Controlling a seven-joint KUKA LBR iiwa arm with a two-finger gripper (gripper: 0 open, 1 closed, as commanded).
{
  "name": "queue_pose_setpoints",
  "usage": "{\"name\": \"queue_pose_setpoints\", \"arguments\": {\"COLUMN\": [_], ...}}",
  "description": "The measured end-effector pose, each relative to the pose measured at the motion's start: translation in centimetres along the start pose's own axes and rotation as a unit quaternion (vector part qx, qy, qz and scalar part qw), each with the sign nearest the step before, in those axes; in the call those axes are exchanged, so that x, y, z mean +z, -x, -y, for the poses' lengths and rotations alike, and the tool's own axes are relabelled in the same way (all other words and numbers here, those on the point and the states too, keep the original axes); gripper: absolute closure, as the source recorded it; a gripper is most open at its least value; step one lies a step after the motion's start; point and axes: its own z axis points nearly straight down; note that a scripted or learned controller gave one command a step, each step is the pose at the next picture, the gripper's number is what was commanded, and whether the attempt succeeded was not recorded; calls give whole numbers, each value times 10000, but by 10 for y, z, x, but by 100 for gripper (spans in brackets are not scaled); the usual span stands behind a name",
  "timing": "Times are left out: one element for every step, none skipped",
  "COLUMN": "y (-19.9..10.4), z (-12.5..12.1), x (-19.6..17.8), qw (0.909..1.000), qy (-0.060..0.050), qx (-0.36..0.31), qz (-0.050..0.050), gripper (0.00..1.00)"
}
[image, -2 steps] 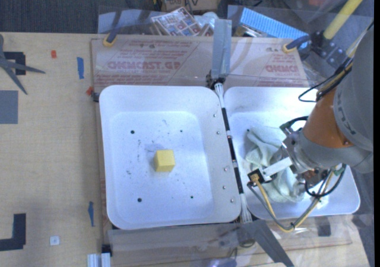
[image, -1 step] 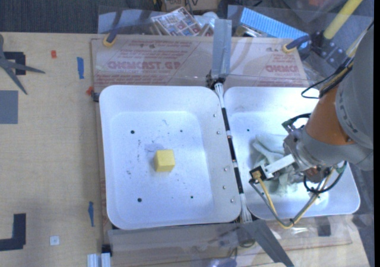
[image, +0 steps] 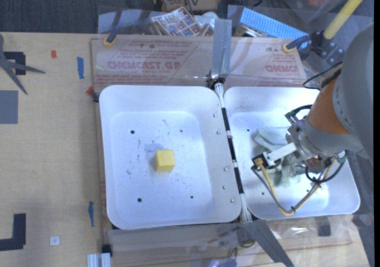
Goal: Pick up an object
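Reaching in from the right of the view, the grey robot arm with the orange band [image: 323,111] extends over the right-hand shallow white plastic bin [image: 338,203]. The two-finger gripper [image: 294,168] sits low over the middle of that bin's floor. Whether the gripper is released, clenched or grasping something cannot be told from this angle.

A pale greenish-white crumpled object [image: 268,137] lies on the floor of the right-hand bin. It is just beside the gripper, on the gripper's upper-left side in the view. A second pale patch directly under the gripper is too indistinct to identify.

A small yellow cube-shaped block [image: 165,160] rests in the left-hand shallow white plastic bin [image: 113,111]. It sits near the middle of the floor, clear of all four walls and well apart from the gripper. Small dark specks mark the floor around it.

Both bins stand side by side on the tan wooden bench [image: 47,141], their inner rims meeting along the centre line.
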Motion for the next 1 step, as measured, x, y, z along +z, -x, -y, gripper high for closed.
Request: {"name": "queue_pose_setpoints", "arguments": {"y": [10], "z": [68], "x": [-92], "qw": [9926], "qy": [-35], "qx": [1211], "qz": [71], "gripper": [100]}}
